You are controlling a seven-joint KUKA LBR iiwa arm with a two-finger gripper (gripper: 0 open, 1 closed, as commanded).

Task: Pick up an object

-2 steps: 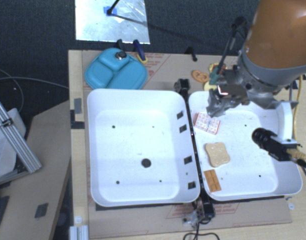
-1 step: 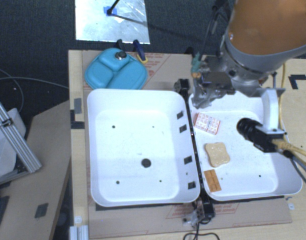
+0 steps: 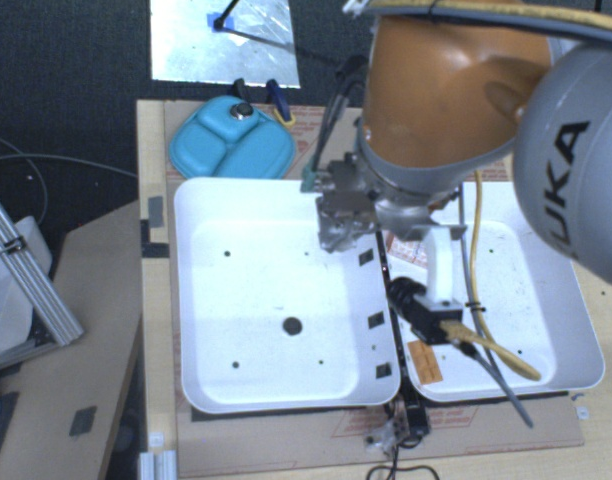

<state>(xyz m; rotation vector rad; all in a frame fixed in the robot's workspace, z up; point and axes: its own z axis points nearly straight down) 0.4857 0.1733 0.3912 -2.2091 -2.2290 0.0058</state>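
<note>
My gripper [image 3: 338, 230] hangs over the right edge of the left bin [image 3: 201, 268], close to the divider between the two bins. Nothing shows under it. A small dark round thing [image 3: 292, 326] lies on the left bin's floor, below and to the left of the gripper. In the right bin [image 3: 576, 353] a red-and-white packet [image 3: 408, 252] peeks out beside the wrist. An orange tag-like piece [image 3: 424, 361] lies near that bin's front left corner, and a thin grey stick [image 3: 508, 390] slants toward its front edge. The arm hides much of the right bin.
A blue lidded container [image 3: 231, 143] sits behind the left bin, with a shiny foil sheet [image 3: 222, 26] further back. A metal frame [image 3: 26, 288] stands at the far left, off the bench.
</note>
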